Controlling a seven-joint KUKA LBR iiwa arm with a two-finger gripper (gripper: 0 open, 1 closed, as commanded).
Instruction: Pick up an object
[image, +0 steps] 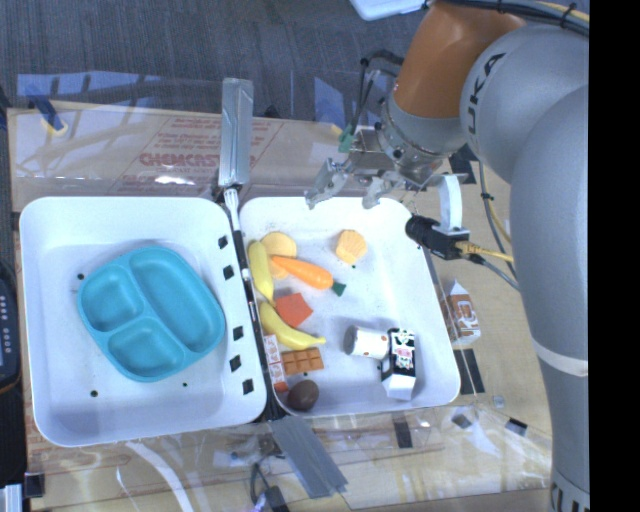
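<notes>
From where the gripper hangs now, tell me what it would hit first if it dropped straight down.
The gripper hangs open over the far rim of the right bin. Going straight down, it would probably meet that rim or the bare floor just inside it. The nearest object is the yellow shell-shaped piece, though depth is hard to judge.

A tan bench (130, 150) bears two white bins (50, 230) (425, 300) touching side by side.

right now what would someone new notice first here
Probably the blue divided plate, alone in the left bin. Next, the toy food in the right bin, with an orange carrot and a banana. The gripper hovers open above that bin's far edge.
</notes>
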